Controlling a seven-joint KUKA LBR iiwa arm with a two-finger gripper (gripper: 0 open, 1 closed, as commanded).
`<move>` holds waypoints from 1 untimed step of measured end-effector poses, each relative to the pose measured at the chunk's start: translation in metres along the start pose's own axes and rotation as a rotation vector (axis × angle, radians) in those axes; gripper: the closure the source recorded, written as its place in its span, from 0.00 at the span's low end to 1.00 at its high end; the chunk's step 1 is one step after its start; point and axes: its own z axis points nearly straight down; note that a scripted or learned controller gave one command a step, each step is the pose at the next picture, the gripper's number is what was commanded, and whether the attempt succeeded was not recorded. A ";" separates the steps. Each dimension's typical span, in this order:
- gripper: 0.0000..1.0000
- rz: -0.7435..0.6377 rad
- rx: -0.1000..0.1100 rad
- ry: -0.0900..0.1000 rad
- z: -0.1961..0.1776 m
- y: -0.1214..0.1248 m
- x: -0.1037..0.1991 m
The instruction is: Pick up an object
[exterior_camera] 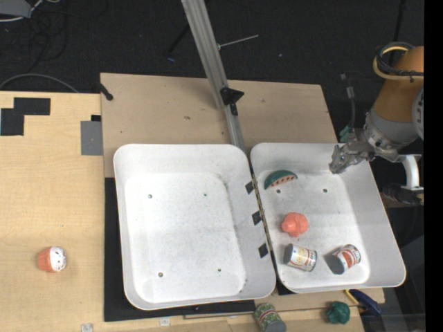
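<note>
The right bin holds a watermelon-slice toy near its upper left, a red-orange rounded toy in the middle, a small can lying on its side and a second red-labelled can near the front. My gripper hangs over the bin's upper right corner, well to the right of the watermelon slice and apart from every object. Nothing shows between its fingers.
The left bin stands beside the right one. A slanted metal rail runs down to the bins' joint. An orange ball toy lies on the bench at left. A can and a green toy sit below the bins.
</note>
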 end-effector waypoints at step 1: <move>1.00 0.000 -0.006 -0.001 -0.057 0.009 0.005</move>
